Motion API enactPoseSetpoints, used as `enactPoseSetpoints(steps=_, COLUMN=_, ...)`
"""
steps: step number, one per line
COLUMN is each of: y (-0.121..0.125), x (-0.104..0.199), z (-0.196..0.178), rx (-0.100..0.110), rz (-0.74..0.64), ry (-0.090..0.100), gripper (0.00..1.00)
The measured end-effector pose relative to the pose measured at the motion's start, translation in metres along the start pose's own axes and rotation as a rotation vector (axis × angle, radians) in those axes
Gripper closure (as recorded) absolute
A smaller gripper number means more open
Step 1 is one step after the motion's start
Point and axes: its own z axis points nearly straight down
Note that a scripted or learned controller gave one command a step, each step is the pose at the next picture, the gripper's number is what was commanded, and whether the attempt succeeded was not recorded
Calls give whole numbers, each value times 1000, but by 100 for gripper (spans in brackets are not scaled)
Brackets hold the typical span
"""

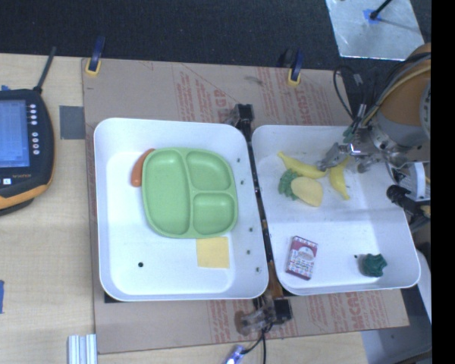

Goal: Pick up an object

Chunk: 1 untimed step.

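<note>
Banana point(302, 167) long axis left-right, seemingly under end effector point(341, 155).

I see a light wood counter point(38, 279) with a brown cardboard sheet point(182, 89) clamped at its far edge by two blue-and-yellow clips point(95, 58). A dark carpet point(174, 14) lies beyond. A handheld control pendant point(11, 146) rests on the counter's left side. Lighting is even.

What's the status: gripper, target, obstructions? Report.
Gripper low in right bin, over bananas. Nothing seen held. Small yellow-and-green items crowd the bananas.
</note>
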Motion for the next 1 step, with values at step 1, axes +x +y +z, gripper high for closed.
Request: enactPoseSetpoints(steps=1, y=-1, x=0, z=-9, rx=4, rz=-3, ry=1, gripper=100)
